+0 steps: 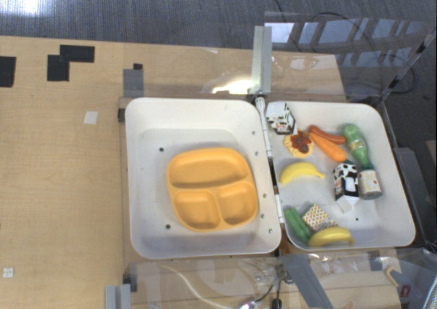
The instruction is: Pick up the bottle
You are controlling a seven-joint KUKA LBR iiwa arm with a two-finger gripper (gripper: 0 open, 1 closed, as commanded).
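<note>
The bottle is green and lies on its side in the right bin, near that bin's far right corner. Its lower end touches a small can. A black-and-white cow-patterned carton stands just left of the can. Two orange carrots lie immediately left of the bottle.
The right bin also holds a yellow banana, a second banana, a green vegetable, a checkered item, a reddish food piece and a small white carton. In the left bin sits an orange divided tray.
</note>
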